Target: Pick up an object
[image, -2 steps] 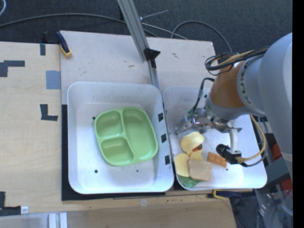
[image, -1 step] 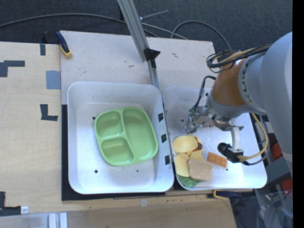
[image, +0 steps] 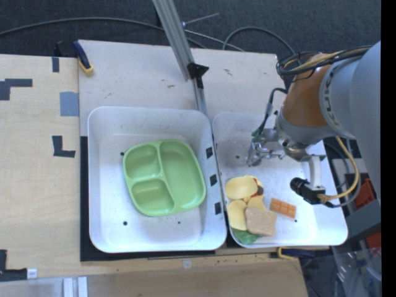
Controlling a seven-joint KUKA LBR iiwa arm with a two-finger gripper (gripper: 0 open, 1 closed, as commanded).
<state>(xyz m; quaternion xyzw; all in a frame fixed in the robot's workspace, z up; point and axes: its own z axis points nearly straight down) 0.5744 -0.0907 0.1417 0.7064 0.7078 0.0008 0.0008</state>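
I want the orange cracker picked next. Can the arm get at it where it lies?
Probably yes. The cracker lies flat in the right bin, apart from the bread, nothing on top. The gripper hangs over the same bin.

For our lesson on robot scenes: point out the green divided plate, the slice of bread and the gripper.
green divided plate (image: 164, 177): camera view, on the ridge between its compartments.
slice of bread (image: 260, 221): camera view, on the middle of its top face.
gripper (image: 254, 159): camera view, at its fingertips.

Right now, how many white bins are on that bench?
2, side by side: the left bin holds a green divided plate; the right bin, under the arm, holds a pile of toy food.
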